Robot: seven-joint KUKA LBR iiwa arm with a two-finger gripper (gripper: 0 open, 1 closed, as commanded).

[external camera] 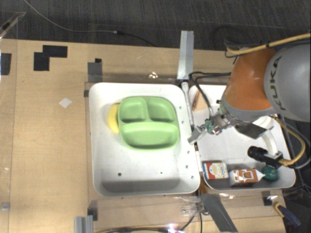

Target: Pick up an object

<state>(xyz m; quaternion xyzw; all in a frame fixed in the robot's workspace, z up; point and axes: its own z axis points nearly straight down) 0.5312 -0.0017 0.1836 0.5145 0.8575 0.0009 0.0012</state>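
closest to the lens is the arm, its orange band and grey shell high over the right bin. the gripper is low at the left wall of this bin, just beside the border between the two bins. whether it is open or closed i cannot tell. all the objects lie apart from it. below the gripper in the view, at the lower wall of the same bin, a small red and white carton lies just beside a brown carton. further to the right of them is a small green object. to the left of the gripper, across the border, the left bin holds a green divided plate. a yellow object looks out from under the plate's left edge, on the side away from the gripper and well apart from it.
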